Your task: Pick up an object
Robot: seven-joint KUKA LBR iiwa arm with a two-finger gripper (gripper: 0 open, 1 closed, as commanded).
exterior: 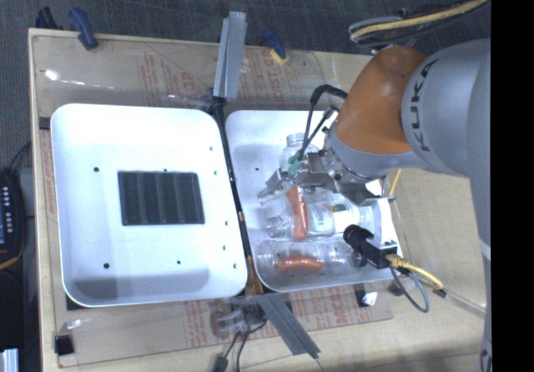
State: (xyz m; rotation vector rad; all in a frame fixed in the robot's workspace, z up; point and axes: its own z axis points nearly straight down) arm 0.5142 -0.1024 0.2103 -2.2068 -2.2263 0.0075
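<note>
The right bin (250, 133) holds a heap of small items. A clear plastic bottle (294, 145) lies at the back, and an orange tube (297, 210) lies in the middle. Beside the tube is a white labelled container (328, 218). Another clear bottle with an orange piece inside (297, 263) lies along the front wall. My gripper (289, 181) is low over the middle of this heap, just above the orange tube and next to a small green part (294, 164). The arm's orange band and wrist (380, 112) hide the bin's right part.
The left bin (92, 145) has a dark ribbed panel (161, 198) on its floor. A black part (360, 241) and a yellow cable (415, 272) hang at the right bin's front right corner. Blue clamps (82, 26) grip the bench's far edge.
</note>
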